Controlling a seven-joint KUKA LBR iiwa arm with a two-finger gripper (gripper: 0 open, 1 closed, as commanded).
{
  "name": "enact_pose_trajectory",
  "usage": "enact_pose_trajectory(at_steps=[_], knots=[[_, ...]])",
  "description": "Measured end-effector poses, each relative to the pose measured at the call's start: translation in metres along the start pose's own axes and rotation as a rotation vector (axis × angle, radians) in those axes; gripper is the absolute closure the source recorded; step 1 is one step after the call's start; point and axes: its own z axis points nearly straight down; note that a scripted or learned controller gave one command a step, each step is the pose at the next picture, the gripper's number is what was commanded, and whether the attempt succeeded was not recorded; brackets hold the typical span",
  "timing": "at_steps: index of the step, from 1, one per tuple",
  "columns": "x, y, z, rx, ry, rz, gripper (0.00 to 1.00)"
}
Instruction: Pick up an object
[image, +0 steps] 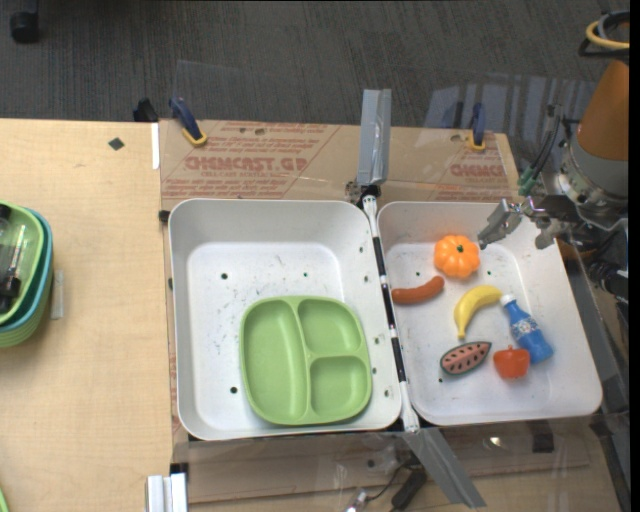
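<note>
**Small toy foods wait in the right bin, gripper poised at its far corner**

The left bin (200, 260) holds a green divided plate (306, 358), lying flat toward its near side. It is broad and low, with no edge a narrow two-finger grasp could easily take.

The likelier picks lie in the right bin (560, 390). A sausage (416, 292) rests near the divider; it looks light and rounded, best pinched across its middle. Beyond it sits a small orange pumpkin (456, 256), ribbed and round, likely to slip unless the fingers close across its widest part. A banana (473, 307) curves at the centre, slim enough to clamp across its body. Nearer the front lies a watermelon slice (465, 357), flat and thin, so harder to get under. A red pepper (511, 363) touches a blue bottle (526, 330); that contact leaves little room for fingers between them.

The gripper (520, 222) hovers over the bin's far right corner, fingers spread apart and holding nothing, nearest the pumpkin. All these toys look like light, hard plastic.
</note>
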Motion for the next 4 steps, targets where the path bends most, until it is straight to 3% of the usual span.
enact_pose_trajectory(at_steps=[1,2,4], knots=[[-0.001,0.000,-0.008,0.001,-0.001,0.000,1.00],[0.011,0.017,0.174,-0.003,0.000,-0.017,1.00],[0.009,0.016,0.158,-0.001,0.000,-0.006,1.00]])
